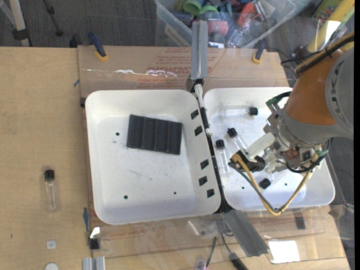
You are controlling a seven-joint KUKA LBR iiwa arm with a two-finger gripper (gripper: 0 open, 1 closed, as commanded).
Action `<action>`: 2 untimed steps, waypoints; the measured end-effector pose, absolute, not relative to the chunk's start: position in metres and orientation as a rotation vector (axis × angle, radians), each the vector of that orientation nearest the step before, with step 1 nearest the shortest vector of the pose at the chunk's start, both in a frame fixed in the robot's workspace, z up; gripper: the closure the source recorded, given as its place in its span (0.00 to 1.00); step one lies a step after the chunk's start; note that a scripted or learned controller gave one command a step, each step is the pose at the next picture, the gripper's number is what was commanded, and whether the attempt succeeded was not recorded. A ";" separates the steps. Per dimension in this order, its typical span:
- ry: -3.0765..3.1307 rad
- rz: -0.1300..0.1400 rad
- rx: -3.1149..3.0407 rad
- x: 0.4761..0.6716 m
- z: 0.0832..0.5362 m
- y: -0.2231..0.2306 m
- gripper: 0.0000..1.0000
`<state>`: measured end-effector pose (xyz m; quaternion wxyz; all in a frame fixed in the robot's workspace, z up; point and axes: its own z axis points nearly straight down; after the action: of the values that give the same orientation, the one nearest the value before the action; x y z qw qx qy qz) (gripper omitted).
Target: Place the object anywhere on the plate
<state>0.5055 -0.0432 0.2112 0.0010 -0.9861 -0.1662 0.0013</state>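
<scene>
Plate (154,134) lies in left bin (104,114), vial (236,112) in right.

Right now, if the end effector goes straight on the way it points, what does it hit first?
Probably the floor of the right bin: the end effector points down into it. A small black piece lies just beside it; depth is unclear, so that might come first.

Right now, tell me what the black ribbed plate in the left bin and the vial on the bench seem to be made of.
The black ribbed plate: probably plastic or rubber with a matte finish. It shows no glare and has parallel grooves that look moulded. The vial: clear glass or plastic, I cannot tell which. The bench shows through it, and it has a dark cap.
</scene>
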 end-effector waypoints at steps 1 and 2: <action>-0.310 0.001 -3.126 0.576 0.184 -0.029 1.00; -0.380 -0.001 -3.117 0.612 0.204 -0.043 1.00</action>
<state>0.6122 -0.0433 0.2036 0.0005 -0.9926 -0.1211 -0.0004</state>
